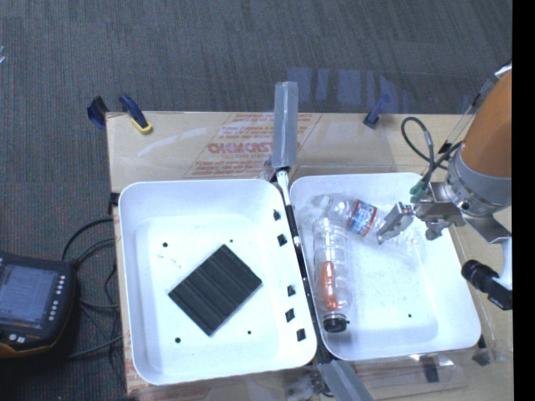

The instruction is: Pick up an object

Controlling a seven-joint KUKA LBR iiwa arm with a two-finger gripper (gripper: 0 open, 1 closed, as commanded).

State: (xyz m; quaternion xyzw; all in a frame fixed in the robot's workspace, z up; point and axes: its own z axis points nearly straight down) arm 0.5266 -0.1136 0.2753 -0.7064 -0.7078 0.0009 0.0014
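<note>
My gripper [413, 227] hangs over the upper right part of the right bin [451, 328], its two fingers spread apart and open. Its left finger [391, 225] is close to a crumpled clear bottle with a red and blue label [358, 216]; nothing sits between the fingers that I can make out. A second clear bottle with an orange label and a black cap [329, 276] lies lengthwise along the right bin's left wall. A black ribbed pad [216, 288] lies flat in the middle of the left bin [134, 224].
A grey bar [285, 132] stands up at the back between the bins. Blue clamps [99, 111] grip the bench's back edge. A teach pendant [29, 299] lies on the floor at the left. A black cable [418, 140] loops near the arm.
</note>
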